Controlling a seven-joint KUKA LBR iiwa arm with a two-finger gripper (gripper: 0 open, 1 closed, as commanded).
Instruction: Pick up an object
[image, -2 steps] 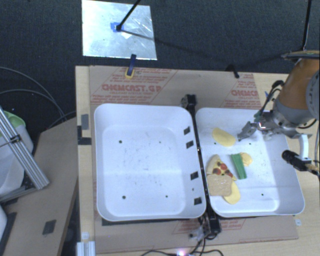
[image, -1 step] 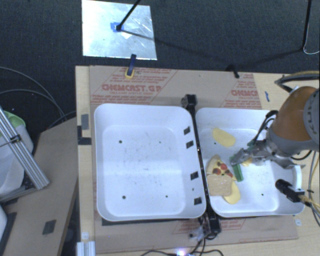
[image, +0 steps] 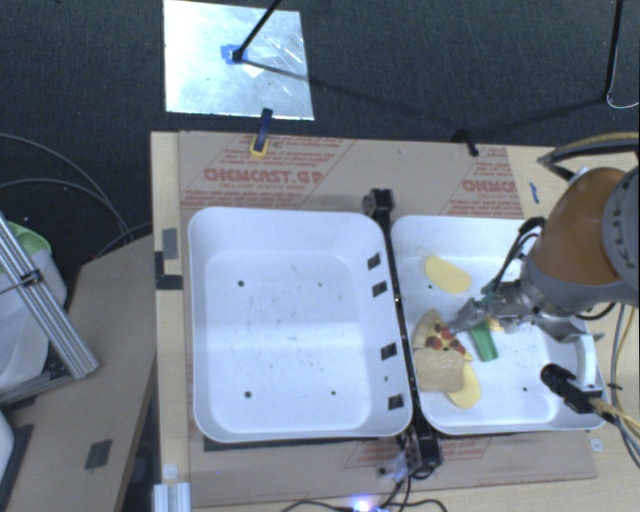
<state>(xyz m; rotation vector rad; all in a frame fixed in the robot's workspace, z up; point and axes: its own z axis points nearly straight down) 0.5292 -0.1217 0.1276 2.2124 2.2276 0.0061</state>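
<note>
- The gripper reaches in from the right, low over the right bin, its tip at the cluster of things near the bin's left wall. I cannot tell its state from this angle.
- Nothing shows as lifted; the things lie on the bin floor.
- A green piece lies just beside the tip, touching or nearly touching it (the arm's grey wrist covers its upper end).
- A tan slice with red spots lies left of the green piece, partly under the tip.
- A yellow oval lies apart, toward the far side of the same bin.
- Another yellow piece peeks out at the tan slice's near edge.
- The arm, orange above the grey wrist, covers the bin's right part; a black fitting hangs by its near-right corner.
- The left bin holds only dark specks on its floor.
- A black divider with clips runs between the two bins.
- Both bins sit on printed cardboard with red lettering, on a tan bench.
- Beyond lie dark carpet, a shiny metal sheet and cables (a yellow-tipped clamp sits at the cardboard's far edge).
- Aluminium struts stand at left.
</note>
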